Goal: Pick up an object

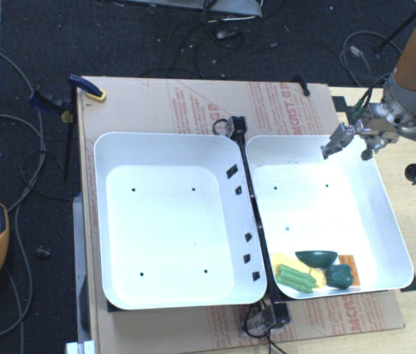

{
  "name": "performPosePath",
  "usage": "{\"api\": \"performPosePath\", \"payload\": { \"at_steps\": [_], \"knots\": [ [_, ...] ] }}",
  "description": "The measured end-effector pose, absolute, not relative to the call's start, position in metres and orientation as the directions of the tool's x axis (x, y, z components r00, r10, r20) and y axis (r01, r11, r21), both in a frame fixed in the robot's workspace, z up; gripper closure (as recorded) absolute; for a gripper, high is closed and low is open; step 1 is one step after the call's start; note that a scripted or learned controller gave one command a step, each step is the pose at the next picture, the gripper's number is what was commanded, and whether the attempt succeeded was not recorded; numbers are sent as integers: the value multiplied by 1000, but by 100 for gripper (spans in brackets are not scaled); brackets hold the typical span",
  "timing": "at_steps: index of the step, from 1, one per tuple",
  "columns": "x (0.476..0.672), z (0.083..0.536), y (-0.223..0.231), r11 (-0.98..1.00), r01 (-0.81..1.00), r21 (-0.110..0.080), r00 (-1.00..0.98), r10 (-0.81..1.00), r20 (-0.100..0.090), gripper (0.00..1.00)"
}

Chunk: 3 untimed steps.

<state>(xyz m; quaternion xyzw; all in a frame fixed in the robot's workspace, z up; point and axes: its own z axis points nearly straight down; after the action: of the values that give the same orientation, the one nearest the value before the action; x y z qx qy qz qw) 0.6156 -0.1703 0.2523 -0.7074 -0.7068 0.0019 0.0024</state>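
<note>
Fingers (337,140) spread wide, nothing between them, the gripper (352,144) hanging over the far right corner of the right bin (304,198). Behind it, the grey wrist and orange band of the arm (414,65) come in from the right. Down at the near edge of that bin, well apart from the gripper, sits the cluster: a green ridged piece (295,277), a dark green bowl-shaped object (316,257), a teal lump (339,276), all on yellow and orange flat pieces. The left bin (164,220) lies alongside on the surface (193,102).
</note>
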Motion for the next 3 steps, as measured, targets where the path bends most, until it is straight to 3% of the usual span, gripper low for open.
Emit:
{"api": "performPosePath", "payload": {
  "at_steps": [1,3],
  "knots": [
    [617,256,-170,0,1000,0,0,1000,0,0],
    [602,145,-161,0,1000,-5,0,1000,1,0]
  ]
}}
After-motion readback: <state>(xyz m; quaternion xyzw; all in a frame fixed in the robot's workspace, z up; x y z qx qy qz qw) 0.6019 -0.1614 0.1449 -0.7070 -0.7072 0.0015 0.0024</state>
